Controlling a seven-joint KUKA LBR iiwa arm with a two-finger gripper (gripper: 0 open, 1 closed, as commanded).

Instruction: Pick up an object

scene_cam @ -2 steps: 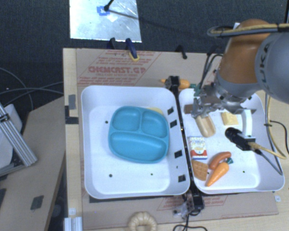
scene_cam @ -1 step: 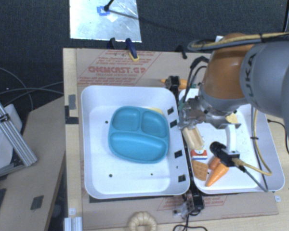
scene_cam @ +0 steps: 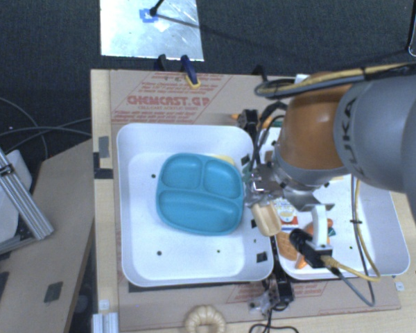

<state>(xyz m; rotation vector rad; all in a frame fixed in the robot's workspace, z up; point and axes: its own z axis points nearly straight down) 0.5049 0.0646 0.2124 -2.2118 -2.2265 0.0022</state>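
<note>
The grey arm (scene_cam: pixel 381 130) comes in from the right side and bends downward. The orange band (scene_cam: pixel 308 134) above the wrist is turned toward the camera, and under it is a grey wrist ring. The gripper (scene_cam: pixel 263 193) is below this wrist, mostly covered by the arm's own body. A yellow cable runs along the arm.

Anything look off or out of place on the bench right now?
One thing: a tan block-shaped object sits up on the divide between the two bins, not inside either. The blue divided tray lies flat in the left bin, turned slightly askew to its walls.
</note>
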